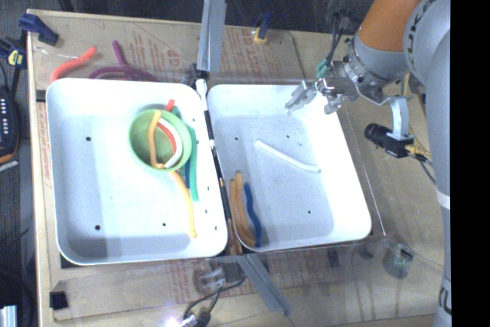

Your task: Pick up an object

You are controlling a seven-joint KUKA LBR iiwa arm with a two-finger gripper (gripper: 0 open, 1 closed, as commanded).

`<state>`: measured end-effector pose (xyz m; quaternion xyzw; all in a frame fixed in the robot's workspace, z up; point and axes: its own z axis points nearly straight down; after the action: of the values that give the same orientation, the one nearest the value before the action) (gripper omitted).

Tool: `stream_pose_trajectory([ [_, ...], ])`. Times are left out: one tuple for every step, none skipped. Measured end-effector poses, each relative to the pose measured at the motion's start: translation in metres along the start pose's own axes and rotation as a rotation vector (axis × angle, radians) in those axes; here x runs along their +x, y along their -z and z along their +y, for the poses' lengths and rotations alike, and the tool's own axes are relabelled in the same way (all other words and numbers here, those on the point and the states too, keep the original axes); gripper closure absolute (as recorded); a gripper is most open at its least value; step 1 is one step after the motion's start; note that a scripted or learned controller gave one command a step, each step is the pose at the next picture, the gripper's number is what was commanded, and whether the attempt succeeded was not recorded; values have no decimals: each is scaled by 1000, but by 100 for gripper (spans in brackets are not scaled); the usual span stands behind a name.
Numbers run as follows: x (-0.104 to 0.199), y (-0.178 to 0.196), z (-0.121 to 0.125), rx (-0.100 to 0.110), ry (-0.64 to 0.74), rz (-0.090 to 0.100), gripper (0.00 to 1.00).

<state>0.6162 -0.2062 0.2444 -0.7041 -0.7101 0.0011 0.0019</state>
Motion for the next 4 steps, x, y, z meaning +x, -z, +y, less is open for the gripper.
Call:
stream_pose_trajectory([
  [-3,72,-52,-4,132,-2,0],
  [104,-17,-73,2,179,-1,0],
  [98,-119,-98,-3,223,-10,0],
  [95,-149,-94,-13,67,-21,0],
])
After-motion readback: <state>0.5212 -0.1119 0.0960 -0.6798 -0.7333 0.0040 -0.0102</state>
